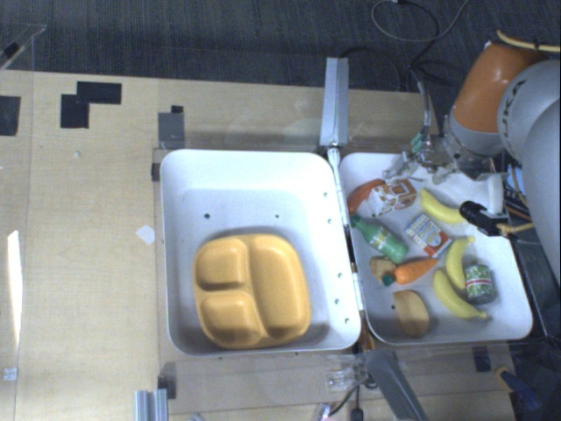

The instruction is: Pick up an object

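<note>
Crowding in the right bin [522, 321] could cause a missed or double grasp, since the carton [392, 197] lies touching a banana [441, 209] below the gripper [427, 158], whose finger state cannot be told.

- Tabletop [88, 261]: light wood surface, with black square markings near its far left corner.
- Left bin [184, 191]: white, shallow, holding a yellow compartment tray [252, 288] toward its near side.
- Metal divider post [335, 103]: stands upright between the two bins at the far edge.
- Black cable [412, 16]: looped on dark floor beyond the tabletop.
</note>
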### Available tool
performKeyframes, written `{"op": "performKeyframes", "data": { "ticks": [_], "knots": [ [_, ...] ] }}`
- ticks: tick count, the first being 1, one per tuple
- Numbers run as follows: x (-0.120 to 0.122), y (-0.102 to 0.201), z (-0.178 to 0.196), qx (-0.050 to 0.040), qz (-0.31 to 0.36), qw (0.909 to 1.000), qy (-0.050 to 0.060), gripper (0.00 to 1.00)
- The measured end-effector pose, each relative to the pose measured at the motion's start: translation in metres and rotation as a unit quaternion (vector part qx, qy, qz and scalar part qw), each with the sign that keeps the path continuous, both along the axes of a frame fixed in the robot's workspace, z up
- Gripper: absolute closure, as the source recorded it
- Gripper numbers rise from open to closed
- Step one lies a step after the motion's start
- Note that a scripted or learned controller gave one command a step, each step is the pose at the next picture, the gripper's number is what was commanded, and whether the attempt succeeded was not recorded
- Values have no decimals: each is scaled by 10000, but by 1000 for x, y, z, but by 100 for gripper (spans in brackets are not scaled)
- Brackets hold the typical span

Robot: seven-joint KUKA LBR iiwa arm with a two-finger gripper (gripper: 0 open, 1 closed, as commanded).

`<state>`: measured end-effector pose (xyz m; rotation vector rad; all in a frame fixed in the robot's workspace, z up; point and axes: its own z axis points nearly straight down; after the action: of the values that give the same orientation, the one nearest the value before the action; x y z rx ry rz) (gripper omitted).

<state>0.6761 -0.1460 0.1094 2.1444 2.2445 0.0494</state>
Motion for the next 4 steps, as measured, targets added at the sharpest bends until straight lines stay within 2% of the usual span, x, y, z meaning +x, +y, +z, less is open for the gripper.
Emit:
{"op": "performKeyframes", "data": {
  "ticks": [1,2,3,4],
  "knots": [
    [-26,-10,1,-31,184,9998,-42,0],
    [-46,-1,1,-48,23,10000,-58,0],
    [-42,2,16,-33,51,9999,-110,100],
    [-76,29,118,50,-1601,9869,210,100]
  ]
}}
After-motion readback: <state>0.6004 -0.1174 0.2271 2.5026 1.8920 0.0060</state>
